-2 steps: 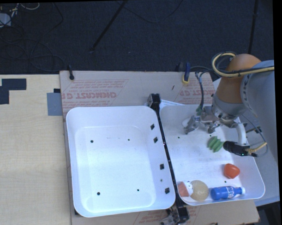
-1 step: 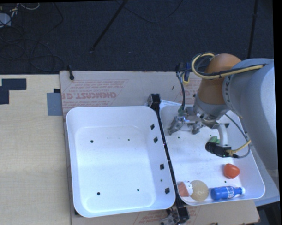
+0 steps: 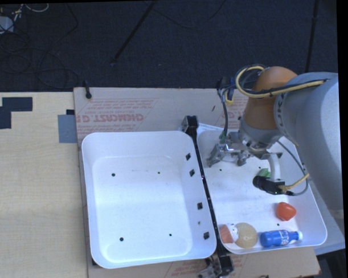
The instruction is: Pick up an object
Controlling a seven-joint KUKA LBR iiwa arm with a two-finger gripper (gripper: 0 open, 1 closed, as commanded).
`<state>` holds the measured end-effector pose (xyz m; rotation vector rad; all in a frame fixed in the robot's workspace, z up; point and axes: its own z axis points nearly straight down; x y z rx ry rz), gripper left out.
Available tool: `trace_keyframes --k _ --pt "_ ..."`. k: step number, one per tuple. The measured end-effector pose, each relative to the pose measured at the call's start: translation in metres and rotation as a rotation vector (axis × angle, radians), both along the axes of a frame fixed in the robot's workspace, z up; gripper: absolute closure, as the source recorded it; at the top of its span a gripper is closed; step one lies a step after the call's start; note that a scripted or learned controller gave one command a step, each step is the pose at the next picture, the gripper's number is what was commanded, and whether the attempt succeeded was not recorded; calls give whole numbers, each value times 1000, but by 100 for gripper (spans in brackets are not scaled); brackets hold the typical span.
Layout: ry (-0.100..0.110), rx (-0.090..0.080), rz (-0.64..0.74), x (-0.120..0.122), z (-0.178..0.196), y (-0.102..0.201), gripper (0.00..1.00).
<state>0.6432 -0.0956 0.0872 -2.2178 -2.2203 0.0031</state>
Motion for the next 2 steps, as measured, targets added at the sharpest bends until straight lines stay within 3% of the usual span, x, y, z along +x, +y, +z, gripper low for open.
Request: trace_keyframes --k 1,2 --pt "1 0 1 0 0 10 0" --pt "9 2 -1 -2 9 9 100"
